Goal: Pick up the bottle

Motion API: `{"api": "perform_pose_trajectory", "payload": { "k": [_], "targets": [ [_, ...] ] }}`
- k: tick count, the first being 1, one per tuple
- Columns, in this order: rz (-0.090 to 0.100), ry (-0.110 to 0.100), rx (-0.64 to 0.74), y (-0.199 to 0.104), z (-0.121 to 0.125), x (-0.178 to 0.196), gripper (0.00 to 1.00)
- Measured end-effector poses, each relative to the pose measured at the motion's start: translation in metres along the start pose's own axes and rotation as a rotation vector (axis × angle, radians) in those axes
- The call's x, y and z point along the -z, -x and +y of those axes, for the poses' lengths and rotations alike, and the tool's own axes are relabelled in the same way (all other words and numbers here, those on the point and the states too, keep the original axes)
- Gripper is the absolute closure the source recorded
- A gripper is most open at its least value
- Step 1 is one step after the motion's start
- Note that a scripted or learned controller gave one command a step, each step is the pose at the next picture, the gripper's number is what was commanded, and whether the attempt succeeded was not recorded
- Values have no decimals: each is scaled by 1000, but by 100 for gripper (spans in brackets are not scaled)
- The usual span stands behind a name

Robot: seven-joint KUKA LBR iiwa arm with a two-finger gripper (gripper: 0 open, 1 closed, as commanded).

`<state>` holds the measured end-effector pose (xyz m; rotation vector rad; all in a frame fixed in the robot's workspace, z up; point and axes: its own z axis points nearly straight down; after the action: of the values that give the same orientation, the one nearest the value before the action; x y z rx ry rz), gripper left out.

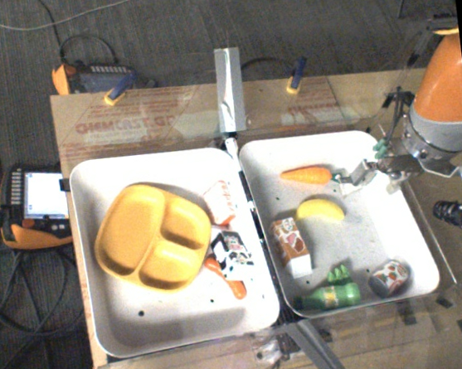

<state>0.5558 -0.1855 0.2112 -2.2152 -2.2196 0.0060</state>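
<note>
My hand [355, 176] hovers over the upper right of the right bin [411, 224], just beside the tip of a carrot [307, 176], with nothing between its fingers; how wide they stand I cannot tell from this angle. My arm [442, 103], grey with its orange band, comes in from the right edge of the frame.

The bottle [332, 296], green and lying on its side, rests along the lower wall of the right bin, well apart from my hand. Just above it sits a small green piece [339, 273], and to its right, in the lower right corner, a can [390, 277] lies tilted. A yellow lemon-like piece [321, 209] lies below the carrot, and a small carton [291, 245] stands near the bin's left wall.

In the left bin [123, 326], a yellow divided tray [154, 235] fills the middle. At its right edge lie a white and red pack [221, 203], a black-and-white carton [232, 250] and an orange piece [228, 278], bunched against the wall between the bins.

Both bins sit side by side on the brown tabletop [156, 118]. A handheld screen unit [35, 208] lies on the floor at the left of the frame.
</note>
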Motion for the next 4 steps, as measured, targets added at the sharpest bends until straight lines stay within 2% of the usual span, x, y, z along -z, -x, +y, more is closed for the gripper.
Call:
{"api": "perform_pose_trajectory", "payload": {
  "k": [1,2,3,4],
  "targets": [
    [0,11,-198,-37,-67,-125,0],
    [-5,26,-475,-68,-65,-123,0],
    [-5,0,-122,-29,-20,86,0],
    [-9,-8,-122,-29,-19,91,100]
  ]
}}
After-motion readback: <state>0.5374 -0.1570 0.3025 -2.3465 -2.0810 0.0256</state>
